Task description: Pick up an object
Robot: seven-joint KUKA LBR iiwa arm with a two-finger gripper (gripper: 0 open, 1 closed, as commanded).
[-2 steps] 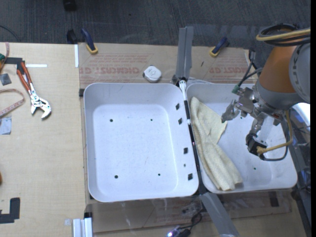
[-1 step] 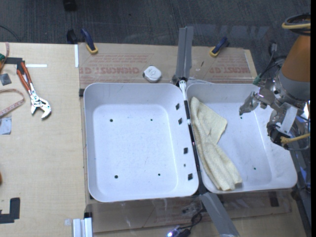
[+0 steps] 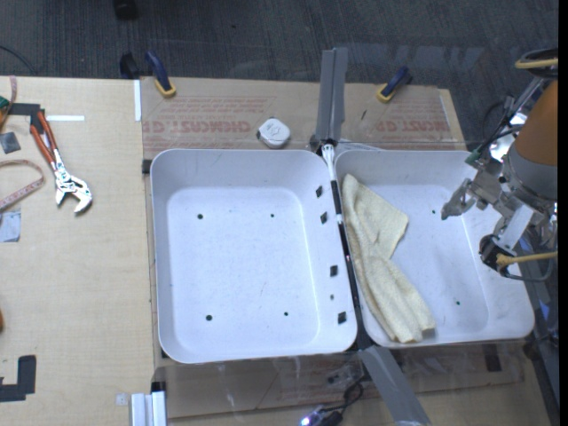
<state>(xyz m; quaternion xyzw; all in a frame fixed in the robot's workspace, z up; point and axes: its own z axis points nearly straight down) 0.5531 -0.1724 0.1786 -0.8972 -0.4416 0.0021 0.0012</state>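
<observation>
Figure: the bench carried two white bins side by side. A cream towel lay crumpled in the right bin, stretched along that bin's left wall from near the far corner toward the near edge, touching the wall. The left bin held nothing to grasp. The pincer hung over the right bin's far right part, well apart from the towel, nothing between its fingers; whether they were spread or pressed together could not be told. To do the approach well, the arm would likely need to travel left, centre over the towel's thickest fold, and descend clear of the dividing wall before closing. A wrench lay at the bench's left.
</observation>
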